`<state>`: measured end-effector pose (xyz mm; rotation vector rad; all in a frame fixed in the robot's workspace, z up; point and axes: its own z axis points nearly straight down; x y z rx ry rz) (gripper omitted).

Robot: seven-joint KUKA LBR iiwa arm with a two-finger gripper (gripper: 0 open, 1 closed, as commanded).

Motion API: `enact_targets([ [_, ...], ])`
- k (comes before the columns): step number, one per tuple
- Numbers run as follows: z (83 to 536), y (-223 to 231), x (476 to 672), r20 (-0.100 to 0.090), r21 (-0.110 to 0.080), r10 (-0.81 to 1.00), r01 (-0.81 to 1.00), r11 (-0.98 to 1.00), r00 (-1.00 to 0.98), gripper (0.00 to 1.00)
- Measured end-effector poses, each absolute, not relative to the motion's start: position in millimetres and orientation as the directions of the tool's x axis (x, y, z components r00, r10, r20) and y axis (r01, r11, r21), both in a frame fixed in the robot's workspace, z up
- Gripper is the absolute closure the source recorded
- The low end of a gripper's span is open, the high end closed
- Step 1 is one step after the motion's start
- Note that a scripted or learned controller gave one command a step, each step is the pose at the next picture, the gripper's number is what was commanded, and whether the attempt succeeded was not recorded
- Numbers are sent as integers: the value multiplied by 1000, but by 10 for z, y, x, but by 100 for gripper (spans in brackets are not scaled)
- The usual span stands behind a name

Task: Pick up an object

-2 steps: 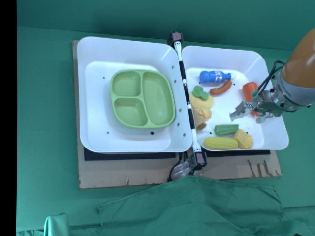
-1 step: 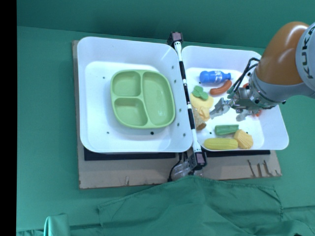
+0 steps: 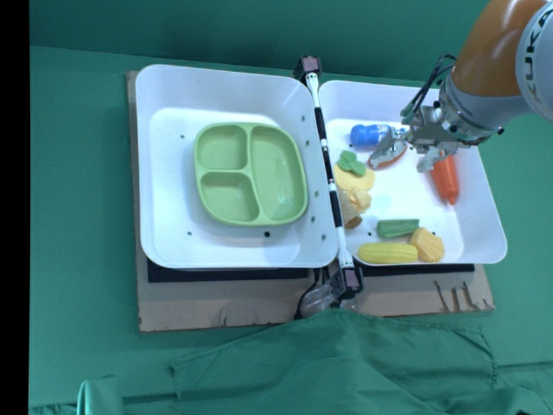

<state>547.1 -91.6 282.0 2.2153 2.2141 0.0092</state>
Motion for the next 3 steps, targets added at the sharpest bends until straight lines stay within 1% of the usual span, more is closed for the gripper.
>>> enact_targets([
  [1,2031,-1494,5076,-1,-5,1000,1000,-11,11,0],
  [2,2063,-1608,4648,-1,-2,1000,1000,-8,8,0],
  [3,2182,-1609,4677,-4,7,1000,1000,-8,8,100],
])
